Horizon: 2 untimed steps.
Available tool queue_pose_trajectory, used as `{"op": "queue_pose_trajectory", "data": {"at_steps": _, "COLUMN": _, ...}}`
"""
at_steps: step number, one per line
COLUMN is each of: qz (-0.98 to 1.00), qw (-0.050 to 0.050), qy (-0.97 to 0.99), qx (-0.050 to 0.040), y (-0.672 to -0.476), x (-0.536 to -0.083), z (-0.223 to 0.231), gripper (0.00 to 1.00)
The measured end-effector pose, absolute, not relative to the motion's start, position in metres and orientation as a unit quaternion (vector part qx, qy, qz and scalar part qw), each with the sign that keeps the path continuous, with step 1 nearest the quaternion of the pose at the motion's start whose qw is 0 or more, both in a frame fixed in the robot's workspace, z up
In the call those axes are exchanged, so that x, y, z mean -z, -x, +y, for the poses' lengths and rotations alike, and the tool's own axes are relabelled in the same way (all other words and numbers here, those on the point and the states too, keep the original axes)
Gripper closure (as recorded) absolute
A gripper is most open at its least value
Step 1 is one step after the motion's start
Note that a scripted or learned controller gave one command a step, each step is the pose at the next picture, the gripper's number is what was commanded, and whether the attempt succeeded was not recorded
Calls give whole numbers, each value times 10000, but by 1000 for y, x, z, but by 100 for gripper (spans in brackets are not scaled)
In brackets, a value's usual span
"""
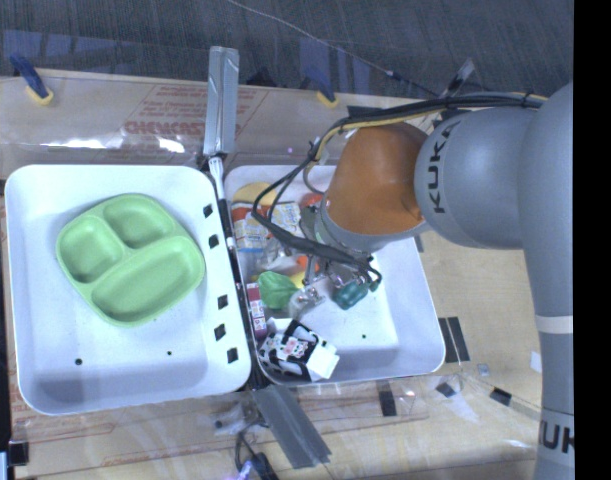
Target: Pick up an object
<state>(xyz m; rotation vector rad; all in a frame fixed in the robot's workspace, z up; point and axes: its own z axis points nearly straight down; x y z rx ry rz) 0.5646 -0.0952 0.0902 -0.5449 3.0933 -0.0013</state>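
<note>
The right white bin [410,323] holds a jumble of small objects: a green lump [277,290], a teal item [351,293], a black-and-white printed package [297,349], a yellow piece [268,196] and a printed wrapper [249,230]. My gripper [320,280] reaches down into this pile from under the orange wrist band [377,180], just right of the green lump and left of the teal item. The wrist covers the bin's middle and much of the gripper.
The left white bin [45,368] holds a light green divided plate [131,257]. A grey divider bar [221,98] runs between the bins. The grey arm [505,188] fills the right side, with black cables [405,108] looping over the wrist.
</note>
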Motion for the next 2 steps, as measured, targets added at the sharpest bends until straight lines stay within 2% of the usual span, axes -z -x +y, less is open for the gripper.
{"op": "queue_pose_trajectory", "data": {"at_steps": 1, "qz": 9844, "qw": 19, "qy": 1757, "qx": 1, "y": -567, "x": -101, "z": -94, "gripper": 100}}
{"op": "queue_pose_trajectory", "data": {"at_steps": 2, "qz": 9725, "qw": 33, "qy": 2330, "qx": 3, "y": -574, "x": -209, "z": -31, "gripper": 100}}
